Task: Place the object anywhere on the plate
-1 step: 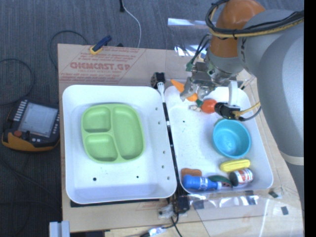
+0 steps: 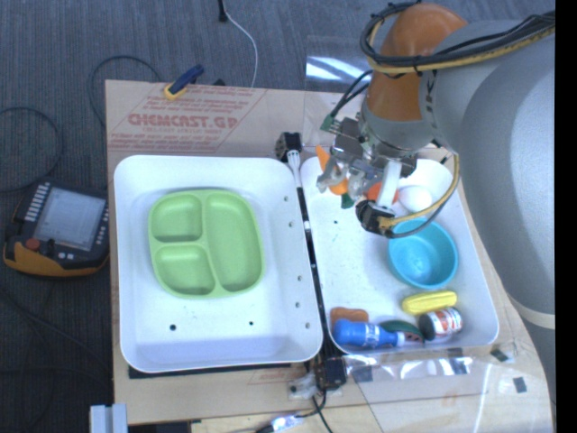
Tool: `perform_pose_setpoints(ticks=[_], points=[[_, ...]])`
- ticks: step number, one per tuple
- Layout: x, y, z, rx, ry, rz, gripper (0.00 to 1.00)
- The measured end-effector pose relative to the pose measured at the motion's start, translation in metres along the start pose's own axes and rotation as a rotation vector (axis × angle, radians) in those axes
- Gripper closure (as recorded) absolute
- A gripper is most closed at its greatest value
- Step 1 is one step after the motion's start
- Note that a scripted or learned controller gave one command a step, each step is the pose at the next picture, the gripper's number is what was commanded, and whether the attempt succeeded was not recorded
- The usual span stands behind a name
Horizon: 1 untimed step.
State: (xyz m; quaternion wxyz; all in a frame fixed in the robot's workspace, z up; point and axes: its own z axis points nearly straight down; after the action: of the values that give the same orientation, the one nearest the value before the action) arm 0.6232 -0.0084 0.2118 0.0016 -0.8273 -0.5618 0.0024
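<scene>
Plate [image 2: 206,242] sits mid left bin [image 2: 135,332]. Right bin [image 2: 338,260], just beside: bowl [image 2: 422,256] at right-centre, w/ egg [image 2: 414,198] behind it. Near front wall, L to R: bottle [image 2: 368,335], can [image 2: 442,321], w/ banana [image 2: 428,301] just behind can. Gripper [image 2: 356,183] hangs over bin's rear.

Even, bright overhead light falls on my bench [image 2: 189,115], leaving only soft shadows inside the white bins [image 2: 135,269]. Glare flares on clear plastic sheeting [image 2: 329,66] behind my wrist and along the near edge. The frame is slightly soft throughout, and my near arm [image 2: 532,152] looms blurred.
</scene>
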Motion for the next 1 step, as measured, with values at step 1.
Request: perform_pose_setpoints(ticks=[1], points=[[0.0801,-0.0342,0.0312,0.003,-0.001,0.048,1.00]])
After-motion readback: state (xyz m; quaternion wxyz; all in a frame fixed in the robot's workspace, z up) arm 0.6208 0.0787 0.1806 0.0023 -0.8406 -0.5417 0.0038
